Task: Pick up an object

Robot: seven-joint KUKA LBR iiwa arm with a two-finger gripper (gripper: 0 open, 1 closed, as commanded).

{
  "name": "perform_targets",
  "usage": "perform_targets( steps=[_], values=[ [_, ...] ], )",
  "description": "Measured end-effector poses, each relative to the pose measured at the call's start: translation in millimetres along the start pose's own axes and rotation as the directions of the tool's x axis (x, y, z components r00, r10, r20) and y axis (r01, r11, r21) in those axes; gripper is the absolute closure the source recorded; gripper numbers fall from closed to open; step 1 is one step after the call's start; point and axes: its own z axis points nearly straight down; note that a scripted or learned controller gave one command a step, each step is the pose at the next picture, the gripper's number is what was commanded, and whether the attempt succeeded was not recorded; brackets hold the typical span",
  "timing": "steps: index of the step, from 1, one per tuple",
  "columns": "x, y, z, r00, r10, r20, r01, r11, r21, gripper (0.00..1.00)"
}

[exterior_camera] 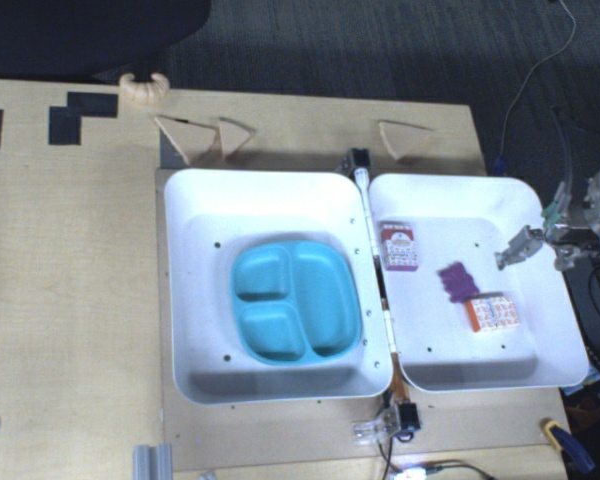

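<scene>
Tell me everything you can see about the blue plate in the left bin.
The blue plate is a light blue, rounded-square tray that looks like plastic, split into three compartments: two smaller ones on its left and one long one on its right. It lies flat and right side up on the floor of the left bin, about in the middle. Its compartments look bare, and it touches only the bin floor.

Pale wood counter [70, 298] fills the lower and left field, grain light, surface matte. Black rectangular marks [80, 113] sit near its far left edge; a small tan knob-like piece [143, 88] rests at that far edge. Three thin wooden wedges [220, 133] stand along the far side. Beyond the counter, dark grey carpeted floor [380, 28]. A thin cable [540, 58] trails across it at upper right. Lighting even, soft shadows.
</scene>
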Motion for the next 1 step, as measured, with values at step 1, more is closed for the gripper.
perform_targets(
  steps=[1],
  values=[
    [20.1,11.9,125.9,1.0,0.002,-0.001,-0.002,1.0,0.003,0.0]
  ],
)
